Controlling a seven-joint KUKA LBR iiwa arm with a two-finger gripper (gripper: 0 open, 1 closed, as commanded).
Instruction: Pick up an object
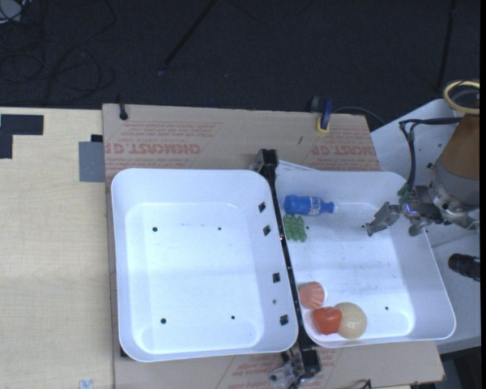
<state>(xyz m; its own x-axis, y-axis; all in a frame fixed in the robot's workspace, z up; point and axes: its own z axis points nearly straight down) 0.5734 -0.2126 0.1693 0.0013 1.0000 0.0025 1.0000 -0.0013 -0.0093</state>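
Bottle point(309, 206) and a green lump point(295, 229) lie at the left of the right bin point(425, 286), with three round pieces point(333, 313) at its near corner. Further right the gripper point(394, 217) hangs spread and unladen over the bin's far right side. This looks like the approach; next it likely must move over a chosen piece and drop.

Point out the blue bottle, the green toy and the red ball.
blue bottle point(301, 206), camera view, middle of its body
green toy point(295, 230), camera view, its centre
red ball point(327, 320), camera view, its top
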